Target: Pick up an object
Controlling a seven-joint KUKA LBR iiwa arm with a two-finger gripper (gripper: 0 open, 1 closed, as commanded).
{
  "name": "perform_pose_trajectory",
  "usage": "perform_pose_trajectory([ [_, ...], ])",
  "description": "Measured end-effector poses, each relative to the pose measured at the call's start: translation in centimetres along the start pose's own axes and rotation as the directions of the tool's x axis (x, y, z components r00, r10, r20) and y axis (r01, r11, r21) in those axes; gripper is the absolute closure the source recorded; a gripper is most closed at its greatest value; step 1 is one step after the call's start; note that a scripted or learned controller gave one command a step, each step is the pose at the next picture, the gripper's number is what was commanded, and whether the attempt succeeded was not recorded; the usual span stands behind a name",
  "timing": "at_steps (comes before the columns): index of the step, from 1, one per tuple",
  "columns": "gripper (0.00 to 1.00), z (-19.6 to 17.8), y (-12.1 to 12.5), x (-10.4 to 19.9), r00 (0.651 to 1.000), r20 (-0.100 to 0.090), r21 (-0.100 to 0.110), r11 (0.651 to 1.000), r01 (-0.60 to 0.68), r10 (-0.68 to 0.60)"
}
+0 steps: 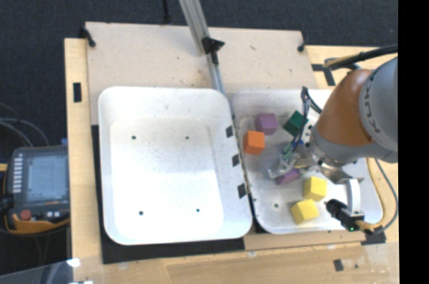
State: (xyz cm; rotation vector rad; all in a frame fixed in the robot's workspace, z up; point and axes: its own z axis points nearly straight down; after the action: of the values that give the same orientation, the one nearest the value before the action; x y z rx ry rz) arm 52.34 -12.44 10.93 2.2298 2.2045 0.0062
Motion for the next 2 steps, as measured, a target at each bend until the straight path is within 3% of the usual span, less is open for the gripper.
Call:
perform_pose_trajectory([
  [2, 1.0, -11.1, 1.2, 0.1, 1.0, 0.0, 0.004, 1.0, 0.015, -0.015],
])
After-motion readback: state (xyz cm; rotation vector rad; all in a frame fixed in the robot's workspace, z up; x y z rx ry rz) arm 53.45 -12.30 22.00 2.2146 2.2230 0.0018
